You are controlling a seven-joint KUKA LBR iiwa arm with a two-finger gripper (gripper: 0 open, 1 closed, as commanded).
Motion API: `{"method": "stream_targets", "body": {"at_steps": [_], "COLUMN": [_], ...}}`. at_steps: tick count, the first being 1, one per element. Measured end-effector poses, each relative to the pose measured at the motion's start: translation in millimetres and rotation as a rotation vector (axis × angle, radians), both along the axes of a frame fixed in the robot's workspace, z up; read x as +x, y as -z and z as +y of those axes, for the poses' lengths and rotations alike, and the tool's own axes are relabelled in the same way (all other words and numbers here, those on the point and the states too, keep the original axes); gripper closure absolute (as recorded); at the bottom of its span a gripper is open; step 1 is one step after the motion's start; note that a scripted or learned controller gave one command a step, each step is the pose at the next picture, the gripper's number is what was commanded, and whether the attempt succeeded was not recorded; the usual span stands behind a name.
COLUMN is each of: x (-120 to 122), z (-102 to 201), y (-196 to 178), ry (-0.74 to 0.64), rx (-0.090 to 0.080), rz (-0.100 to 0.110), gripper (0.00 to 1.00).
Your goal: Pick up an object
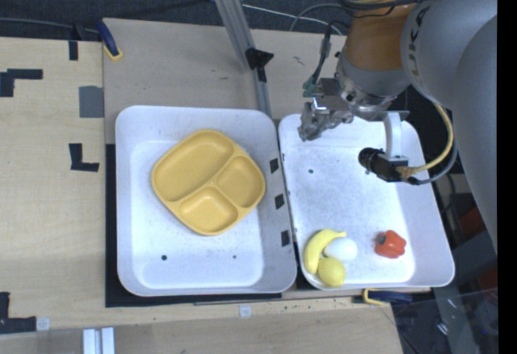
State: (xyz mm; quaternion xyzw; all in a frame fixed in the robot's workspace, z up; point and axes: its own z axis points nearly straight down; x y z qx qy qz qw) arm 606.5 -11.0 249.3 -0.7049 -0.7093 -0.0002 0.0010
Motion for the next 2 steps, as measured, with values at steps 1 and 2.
{"method": "stream_targets", "body": {"at_steps": [1, 2], "x": [20.0, 35.0], "z": [48.9, 100.9], "y": [-3.7, -4.4], "ry": [0.000, 0.000], "rx": [0.000, 0.000], "rz": [-0.001, -0.001], "gripper": [1.00, 1.00]}}
